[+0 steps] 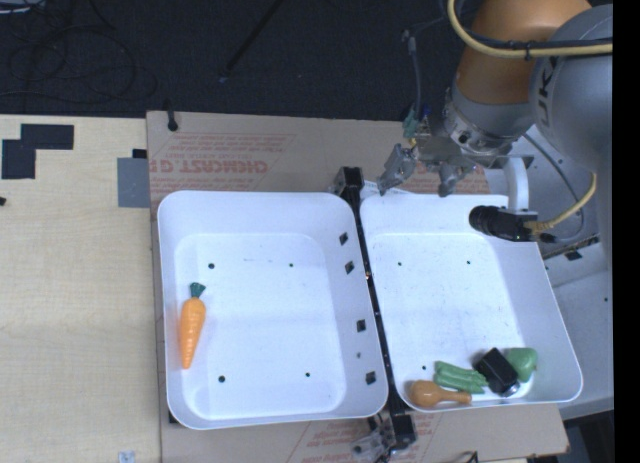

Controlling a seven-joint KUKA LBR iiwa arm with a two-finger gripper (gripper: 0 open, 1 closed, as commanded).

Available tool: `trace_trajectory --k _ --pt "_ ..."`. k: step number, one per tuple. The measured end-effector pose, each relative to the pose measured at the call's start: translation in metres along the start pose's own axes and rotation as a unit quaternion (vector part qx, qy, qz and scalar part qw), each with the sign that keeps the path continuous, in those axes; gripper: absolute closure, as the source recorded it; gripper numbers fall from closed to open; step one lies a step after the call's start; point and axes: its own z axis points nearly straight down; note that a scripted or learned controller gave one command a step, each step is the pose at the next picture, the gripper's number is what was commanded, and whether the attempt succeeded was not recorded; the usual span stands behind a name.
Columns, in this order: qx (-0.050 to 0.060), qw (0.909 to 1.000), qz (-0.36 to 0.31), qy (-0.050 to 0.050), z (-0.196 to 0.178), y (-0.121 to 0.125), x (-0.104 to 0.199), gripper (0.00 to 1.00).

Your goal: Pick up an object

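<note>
One toy carrot (191, 326) was seen lying near the left wall of the left bin (255, 406), well apart from the gripper (425, 173). It was judged light, stiff and a bit slippery, best pinched across its fat middle. The fingers were spread with nothing between them.

Two bins are set side by side on the desk (70, 281). A carrot (191, 323) is found alone in the left bin (260, 213), near its left wall. In the right bin (455, 213), a few small items (478, 379) are bunched in the front right corner. The end effector (424, 179) is positioned above that bin's back edge.
</note>
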Motion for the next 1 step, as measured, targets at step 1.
trace_trajectory --k 1 --pt "0.007 0.9999 -0.007 0.003 0.0948 -0.0041 0.1298 0.00"
